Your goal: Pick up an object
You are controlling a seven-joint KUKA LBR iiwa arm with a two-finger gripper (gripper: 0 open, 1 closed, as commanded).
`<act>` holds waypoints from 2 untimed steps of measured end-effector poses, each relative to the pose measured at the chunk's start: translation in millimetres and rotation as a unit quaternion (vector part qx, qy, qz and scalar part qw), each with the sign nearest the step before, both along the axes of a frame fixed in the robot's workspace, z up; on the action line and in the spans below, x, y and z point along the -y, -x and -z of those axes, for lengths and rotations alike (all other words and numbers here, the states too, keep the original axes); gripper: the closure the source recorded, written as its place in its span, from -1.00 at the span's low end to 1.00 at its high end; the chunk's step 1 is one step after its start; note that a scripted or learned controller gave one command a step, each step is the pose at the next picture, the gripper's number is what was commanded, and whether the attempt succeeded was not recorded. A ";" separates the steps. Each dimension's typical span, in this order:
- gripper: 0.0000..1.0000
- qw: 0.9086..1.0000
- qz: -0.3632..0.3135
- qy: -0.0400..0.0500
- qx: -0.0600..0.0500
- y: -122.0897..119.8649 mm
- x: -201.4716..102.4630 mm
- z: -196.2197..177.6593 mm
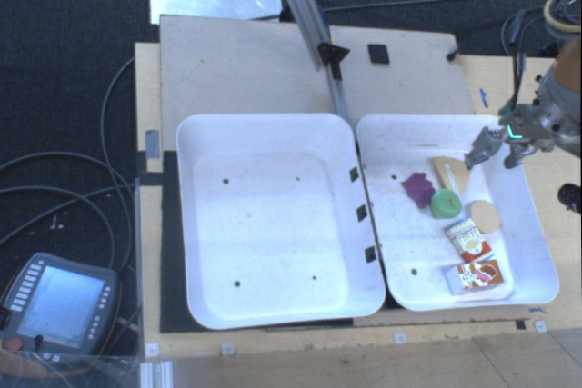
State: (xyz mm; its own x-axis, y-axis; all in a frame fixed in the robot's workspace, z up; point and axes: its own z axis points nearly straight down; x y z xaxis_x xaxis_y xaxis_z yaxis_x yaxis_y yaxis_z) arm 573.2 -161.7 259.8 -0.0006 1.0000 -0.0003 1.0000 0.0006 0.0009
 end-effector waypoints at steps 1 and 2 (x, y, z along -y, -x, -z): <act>-1.00 1.000 0.000 0.000 0.000 0.0 0.0 0.0; -1.00 1.000 0.000 0.000 -0.002 -6.7 -4.9 57.3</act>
